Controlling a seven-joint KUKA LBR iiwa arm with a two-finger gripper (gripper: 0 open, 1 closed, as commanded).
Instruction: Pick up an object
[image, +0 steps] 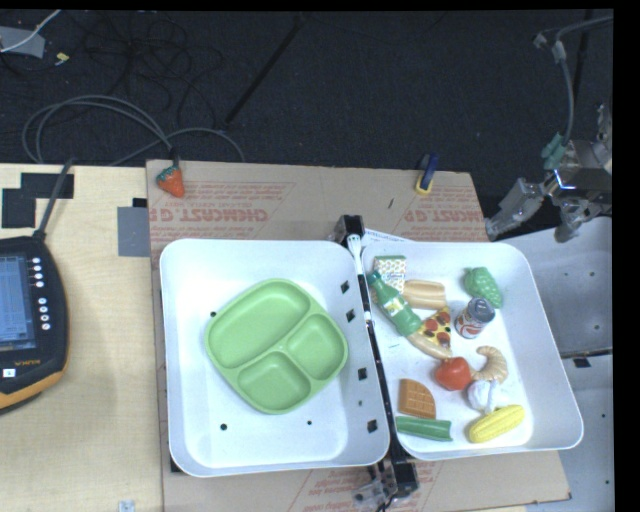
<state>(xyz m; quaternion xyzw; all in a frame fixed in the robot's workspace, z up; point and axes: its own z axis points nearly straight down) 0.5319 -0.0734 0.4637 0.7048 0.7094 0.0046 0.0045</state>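
- The jaws (565, 195) hang at the frame's right side, beyond the right bin's (545, 300) far right corner; apart or together, I cannot tell.
- The toy food lies in that bin, well apart from the jaws: one tomato (453, 373), one corn cob (496, 423), one can (474, 318).
- The left bin (190, 300) holds one green divided plate (277, 345).

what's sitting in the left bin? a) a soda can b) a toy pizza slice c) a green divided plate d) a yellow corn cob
c: the left bin holds the green divided plate, while the toy pizza slice, soda can and corn cob all lie in the right bin.
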